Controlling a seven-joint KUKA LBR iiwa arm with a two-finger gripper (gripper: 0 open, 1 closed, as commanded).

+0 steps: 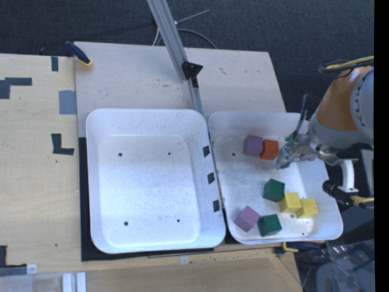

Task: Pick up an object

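In the right-hand bin [316,181], near its upper middle, the claw [285,157] hangs low at the end of the grey arm [340,117], just beside an orange block [269,149] that lies to its left. Whether the claw is spread or closed cannot be told from this slant, and no block shows between its tips. Touching the orange block on its far side sits a purple block [253,145]. Lower in the same bin lie a dark green block [274,190], then two yellow blocks, one [291,202] touching the other [309,207]. Near the bin's front edge rest a second purple block [247,218] and another green block [269,225], side by side. The left-hand bin [97,163] stands beside it on the bench [36,163]. A metal pole [167,26] slants across the top.
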